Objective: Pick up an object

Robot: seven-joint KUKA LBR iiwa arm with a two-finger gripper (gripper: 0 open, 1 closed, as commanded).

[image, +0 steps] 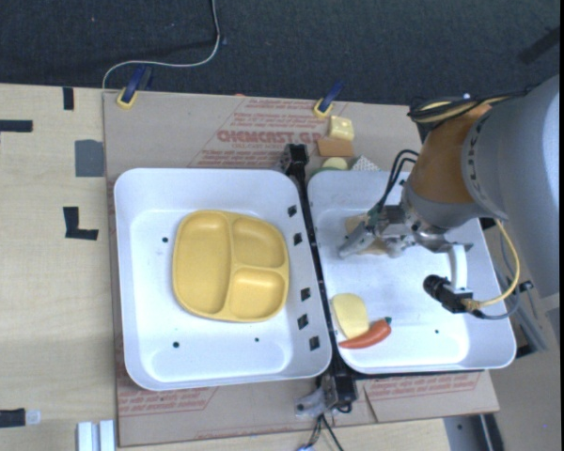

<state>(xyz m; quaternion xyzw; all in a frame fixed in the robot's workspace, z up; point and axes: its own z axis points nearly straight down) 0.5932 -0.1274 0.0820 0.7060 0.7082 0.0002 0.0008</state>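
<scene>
I am reaching in from the right over the right bin (pixel 470 350), my grey arm (pixel 517 158) with its orange band (pixel 444 163) hanging above the bin's far right part and a black cable (pixel 451 294) with a yellow lead looping beside my wrist. Beyond the right bin's far rim a yellow block (pixel 339 127), a brown block (pixel 335 146) and a pale green round piece (pixel 335 164) are sitting on the cardboard sheet (pixel 254 134), and two blue clamps are pinching that sheet's far edge. My gripper (pixel 360 240) is pointing toward the black divider (pixel 305 242) between the bins, low in the right bin's far left part; my fingers (pixel 350 246) are standing a little apart with nothing visible between them. A brownish thing is sitting just behind them under my wrist, but I cannot tell what it is. The objects I can make out in the right bin are lying nearer the camera than my fingers: a pale yellow piece (pixel 351 314) and, touching its near side, a red chili pepper (pixel 365 336), both close to the divider and well clear of my fingers. The left bin (pixel 150 346) is holding a yellow divided plate (pixel 230 264) lying flat in its middle.
</scene>
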